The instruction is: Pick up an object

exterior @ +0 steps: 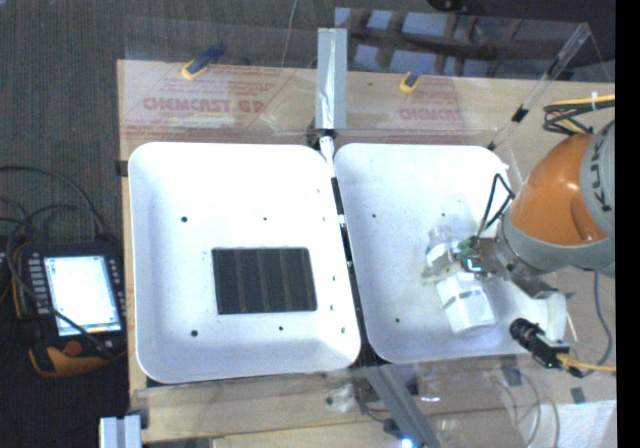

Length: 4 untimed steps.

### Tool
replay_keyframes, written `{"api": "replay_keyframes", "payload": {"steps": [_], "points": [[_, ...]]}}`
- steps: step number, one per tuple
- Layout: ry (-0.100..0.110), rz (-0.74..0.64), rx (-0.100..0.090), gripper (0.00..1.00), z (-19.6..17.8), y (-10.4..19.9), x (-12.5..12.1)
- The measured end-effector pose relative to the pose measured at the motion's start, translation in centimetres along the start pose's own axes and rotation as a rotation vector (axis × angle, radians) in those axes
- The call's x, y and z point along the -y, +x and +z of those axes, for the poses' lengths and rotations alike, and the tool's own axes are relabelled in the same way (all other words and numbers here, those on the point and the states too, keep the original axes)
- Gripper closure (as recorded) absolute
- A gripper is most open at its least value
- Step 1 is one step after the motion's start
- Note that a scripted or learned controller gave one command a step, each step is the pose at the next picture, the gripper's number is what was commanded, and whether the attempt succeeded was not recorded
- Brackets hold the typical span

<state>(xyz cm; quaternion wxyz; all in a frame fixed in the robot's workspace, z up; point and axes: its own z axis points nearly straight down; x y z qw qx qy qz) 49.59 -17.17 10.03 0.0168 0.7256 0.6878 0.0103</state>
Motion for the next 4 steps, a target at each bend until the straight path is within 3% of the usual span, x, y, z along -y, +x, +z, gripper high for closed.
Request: {"api": "replay_keyframes", "payload": {"steps": [1, 2, 3, 4], "points": [[0.008, 0.263, 0.001, 0.00, 0.4, -1.8, -8.1], [0.042, 0.021, 0.001, 0.00, 1.0, -2.0, -12.1], [0.036, -0.341, -0.010, 0.00, -3.4, -1.2, -13.9], [0.026, -0.463, -0.008, 0.00, 1.5, -0.7, -16.6]]}}
